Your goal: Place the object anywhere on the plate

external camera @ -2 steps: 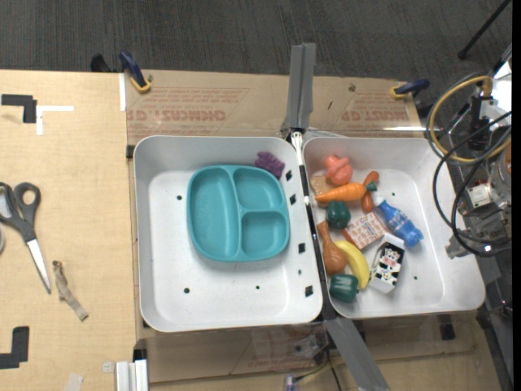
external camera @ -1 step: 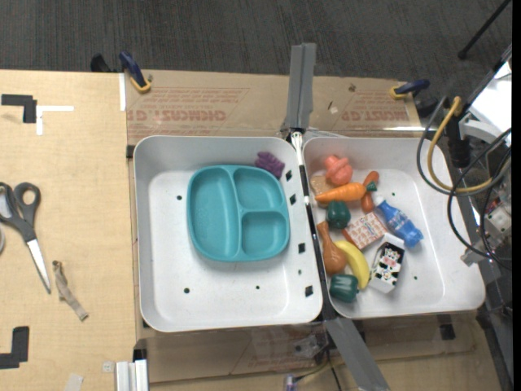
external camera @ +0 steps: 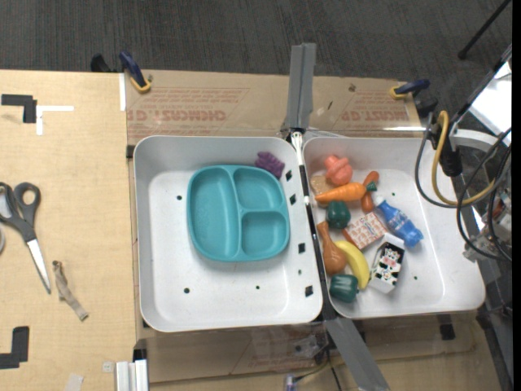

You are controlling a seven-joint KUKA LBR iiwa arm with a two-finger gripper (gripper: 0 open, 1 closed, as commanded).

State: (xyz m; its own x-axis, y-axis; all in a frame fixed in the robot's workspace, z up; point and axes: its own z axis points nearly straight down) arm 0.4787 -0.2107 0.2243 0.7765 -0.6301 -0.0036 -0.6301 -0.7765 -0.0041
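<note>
A teal plate (external camera: 238, 214) with three compartments lies in the middle of the left bin (external camera: 163, 243), and nothing rests on it. A small purple toy (external camera: 270, 164) sits just beyond the plate's far right corner, in the same bin. The right bin (external camera: 440, 275) holds several toy foods along its left side: a pink piece (external camera: 338, 169), a carrot (external camera: 346, 192), a round green piece (external camera: 338, 214), a blue bottle (external camera: 399, 222), a snack box (external camera: 365, 230), a drumstick (external camera: 330, 249), a banana (external camera: 355, 261), a cow-print carton (external camera: 389, 265) and a green pepper (external camera: 343, 287).
The two bins meet at a raised rim (external camera: 305, 218). Yellow and black cables (external camera: 444, 157) hang over the right bin's far right corner. Scissors (external camera: 24, 218) lie on the wooden board to the left. Blue clamps (external camera: 134, 72) hold the cardboard at the back.
</note>
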